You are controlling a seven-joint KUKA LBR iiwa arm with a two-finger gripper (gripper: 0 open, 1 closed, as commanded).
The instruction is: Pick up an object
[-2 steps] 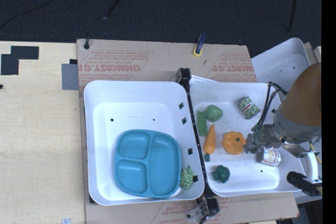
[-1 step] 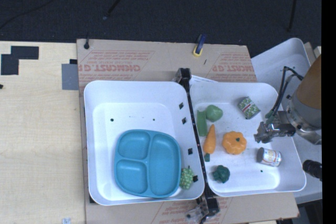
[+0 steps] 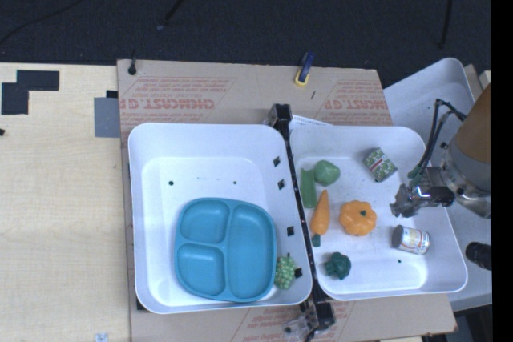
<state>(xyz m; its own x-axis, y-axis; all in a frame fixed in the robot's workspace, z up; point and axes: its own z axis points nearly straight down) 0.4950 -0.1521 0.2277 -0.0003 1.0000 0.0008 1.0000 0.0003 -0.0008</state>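
While the tool (image 3: 406,201) hovers (grip state unclear), the small can (image 3: 411,239) below looks light, rigid, slippery; grasp across its sides.

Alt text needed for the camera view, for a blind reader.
The gripper hangs at the right bin's right side, above a small tin can, beside an orange pumpkin, carrot and green toys. The left bin holds a blue divided plate.

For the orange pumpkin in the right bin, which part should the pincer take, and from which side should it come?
Probably from straight above, closing across the round body of the orange pumpkin along the bin's length. It sits alone on the floor of the right bin, with free space on those two sides; the carrot lies close on its left. The pincer hangs just to its right.
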